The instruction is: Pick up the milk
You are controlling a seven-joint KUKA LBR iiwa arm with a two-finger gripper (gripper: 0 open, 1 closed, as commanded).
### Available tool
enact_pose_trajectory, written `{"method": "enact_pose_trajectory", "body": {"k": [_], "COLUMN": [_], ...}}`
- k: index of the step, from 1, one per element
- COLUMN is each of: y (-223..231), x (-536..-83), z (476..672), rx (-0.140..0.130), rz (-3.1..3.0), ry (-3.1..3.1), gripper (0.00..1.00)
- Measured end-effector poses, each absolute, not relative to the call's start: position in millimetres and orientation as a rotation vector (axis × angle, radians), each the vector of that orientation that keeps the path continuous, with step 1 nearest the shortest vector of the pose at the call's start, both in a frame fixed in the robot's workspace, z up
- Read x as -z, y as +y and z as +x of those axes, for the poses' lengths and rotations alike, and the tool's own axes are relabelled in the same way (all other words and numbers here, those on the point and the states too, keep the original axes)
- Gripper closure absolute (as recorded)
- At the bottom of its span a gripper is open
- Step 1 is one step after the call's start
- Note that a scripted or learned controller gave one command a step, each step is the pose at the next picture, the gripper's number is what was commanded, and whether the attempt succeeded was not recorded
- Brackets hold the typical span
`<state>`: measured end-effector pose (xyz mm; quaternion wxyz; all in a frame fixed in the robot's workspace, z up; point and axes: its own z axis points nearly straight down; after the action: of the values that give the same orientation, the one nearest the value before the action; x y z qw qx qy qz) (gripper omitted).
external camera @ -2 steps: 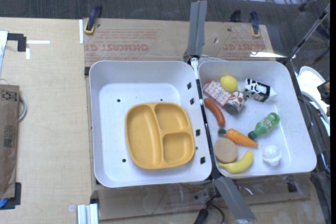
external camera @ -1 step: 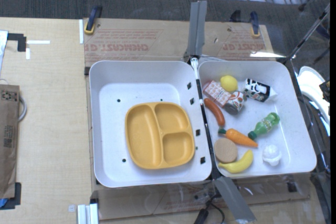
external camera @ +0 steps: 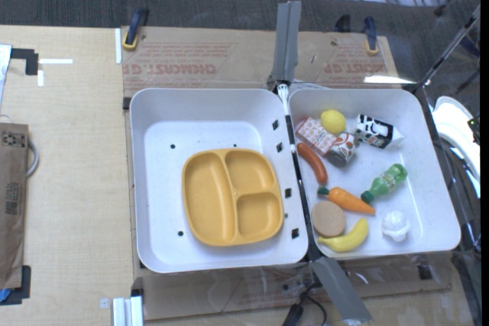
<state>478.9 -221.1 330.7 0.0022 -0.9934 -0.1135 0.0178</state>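
A small black-and-white cow-patterned milk carton (external camera: 376, 132) lies on its side in the far part of the right shallow white bin (external camera: 437, 187), close to that bin's back wall. Just beside it, toward the divider, sits a round yellow lemon (external camera: 332, 121), and below the lemon a red-and-white packet (external camera: 314, 134) touches a small can (external camera: 343, 151) lying on its side. A reddish sausage (external camera: 312, 162) lies along the divider edge. Nearer the front, a green plastic bottle (external camera: 386, 182) lies tilted, with an orange carrot (external camera: 351, 200) beside it. A round brown biscuit (external camera: 329, 220) rests against a yellow banana (external camera: 345, 237), and a white crumpled object (external camera: 395, 225) sits apart from them. The left white bin (external camera: 139, 164) holds a yellow three-part plastic plate (external camera: 233, 196). Both bins stand on a pale wooden surface (external camera: 69, 164), where a brown paper bag (external camera: 11, 202) lies.
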Motion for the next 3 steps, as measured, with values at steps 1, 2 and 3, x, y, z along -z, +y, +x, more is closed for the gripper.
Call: {"method": "enact_pose_trajectory", "body": {"k": [1,2,3], "y": [-221,-221,-220], "x": [-338,-345,-352], "z": [479.1,479.5,479.8], "rx": [-0.066,-0.075,-0.085], "rz": [-3.115,-3.113,-3.112], "ry": [-0.363,-0.370,-0.376], "gripper": [1.00,1.00,1.00]}}
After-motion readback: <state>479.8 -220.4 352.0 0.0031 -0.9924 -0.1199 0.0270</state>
